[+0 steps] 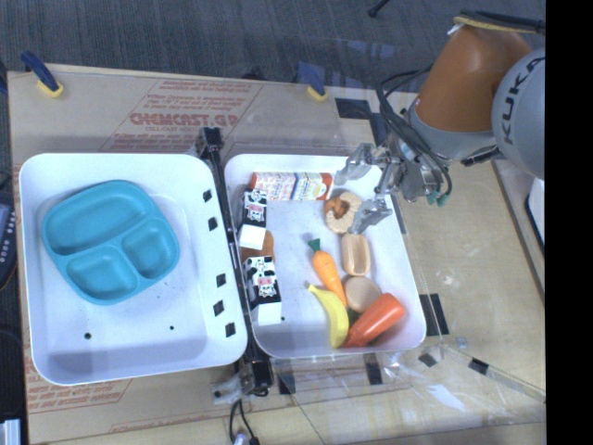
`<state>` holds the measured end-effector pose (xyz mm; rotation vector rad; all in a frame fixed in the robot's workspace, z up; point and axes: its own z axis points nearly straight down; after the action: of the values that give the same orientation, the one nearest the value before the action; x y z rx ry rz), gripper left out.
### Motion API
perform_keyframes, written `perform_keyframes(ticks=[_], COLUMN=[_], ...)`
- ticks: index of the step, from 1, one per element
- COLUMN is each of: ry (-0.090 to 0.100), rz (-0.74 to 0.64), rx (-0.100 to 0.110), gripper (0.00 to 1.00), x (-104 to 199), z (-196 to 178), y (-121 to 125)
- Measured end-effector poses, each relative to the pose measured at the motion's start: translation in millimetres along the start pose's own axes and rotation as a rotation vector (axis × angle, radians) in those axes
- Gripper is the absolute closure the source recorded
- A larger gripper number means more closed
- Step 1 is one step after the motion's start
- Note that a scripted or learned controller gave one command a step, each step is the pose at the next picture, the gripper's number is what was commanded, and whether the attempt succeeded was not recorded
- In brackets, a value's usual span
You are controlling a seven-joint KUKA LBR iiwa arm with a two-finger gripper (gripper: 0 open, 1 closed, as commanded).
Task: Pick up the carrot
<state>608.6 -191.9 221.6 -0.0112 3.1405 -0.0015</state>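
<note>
On the surface (120, 119), the carrot (328, 272) lies in the right bin (408, 276), beside the banana (332, 311). Judged light, rigid, slippery; mid-body hold advised. The pincer (366, 191) hangs released, grasping nothing.

- Carrot (328, 273): orange, green top.
- Banana (333, 312): yellow.
- Pepper-like piece (377, 319): red-orange.
- Divided plate (109, 240): turquoise blue.
- Two bins (56, 360): white.
- Cartons (260, 281): black-and-white cow pattern.
- Arm (482, 72): orange band, grey casing.
- Board under bins (176, 114): tan, red lettering.
- Clamps (44, 78): blue and yellow.
</note>
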Motion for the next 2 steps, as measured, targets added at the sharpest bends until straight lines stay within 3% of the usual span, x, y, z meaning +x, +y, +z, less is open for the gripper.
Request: perform_keyframes(ticks=[1, 2], ry=[-0.022, 0.004], rz=[0.096, 0.090], rx=[0.004, -0.005], gripper=[0.00, 0.00], x=[17, 75], z=[107, 130], y=[-8, 58])
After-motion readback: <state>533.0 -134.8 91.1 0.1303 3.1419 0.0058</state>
